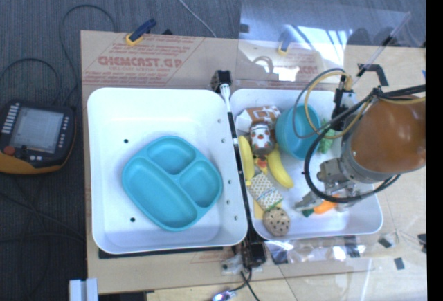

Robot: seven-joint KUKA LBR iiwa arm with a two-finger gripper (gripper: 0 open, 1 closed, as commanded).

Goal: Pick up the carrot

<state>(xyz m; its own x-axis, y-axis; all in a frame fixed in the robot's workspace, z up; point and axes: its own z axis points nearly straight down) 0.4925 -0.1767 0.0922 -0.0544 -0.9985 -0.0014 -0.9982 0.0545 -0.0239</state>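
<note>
Grey carpet surrounds a bench with 2 shallow white bins (104, 154). Inside the right bin lies the small orange carrot (323, 208), near the front wall, directly under the grey two-finger gripper (327, 197); I cannot tell its opening. Left lie yellow bananas (279, 169) and a teal bowl (296, 130).

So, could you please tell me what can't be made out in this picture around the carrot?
- Carrot: an orange bit shows; the gripper above covers the rest.
- Gripper: too small and cluttered to tell open or shut.
- Blue bowl: right side hidden by cables and the arm.
- Right bin: right wall hidden under the arm.
</note>
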